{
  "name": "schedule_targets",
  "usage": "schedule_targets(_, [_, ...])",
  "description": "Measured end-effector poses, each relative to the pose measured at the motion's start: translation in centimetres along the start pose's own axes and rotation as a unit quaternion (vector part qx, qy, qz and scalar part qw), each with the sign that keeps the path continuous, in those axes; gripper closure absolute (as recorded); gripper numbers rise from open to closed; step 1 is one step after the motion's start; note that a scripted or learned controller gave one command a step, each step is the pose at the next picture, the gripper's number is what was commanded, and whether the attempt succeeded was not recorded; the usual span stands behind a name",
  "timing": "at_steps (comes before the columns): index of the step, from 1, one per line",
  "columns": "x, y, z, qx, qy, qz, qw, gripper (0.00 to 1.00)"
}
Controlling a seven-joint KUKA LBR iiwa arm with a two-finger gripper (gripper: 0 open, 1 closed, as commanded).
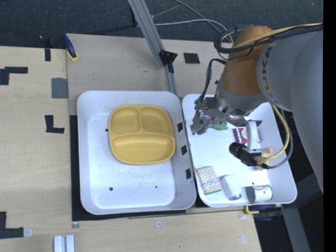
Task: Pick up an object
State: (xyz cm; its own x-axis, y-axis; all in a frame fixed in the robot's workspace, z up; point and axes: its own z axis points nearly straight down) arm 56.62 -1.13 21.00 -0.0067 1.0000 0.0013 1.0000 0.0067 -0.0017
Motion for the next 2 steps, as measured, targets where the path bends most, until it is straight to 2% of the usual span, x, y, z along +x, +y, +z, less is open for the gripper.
schedule_targets(2, [10.0,4.4,0.7,-0.001,0.000,0.000,1.0000,1.00])
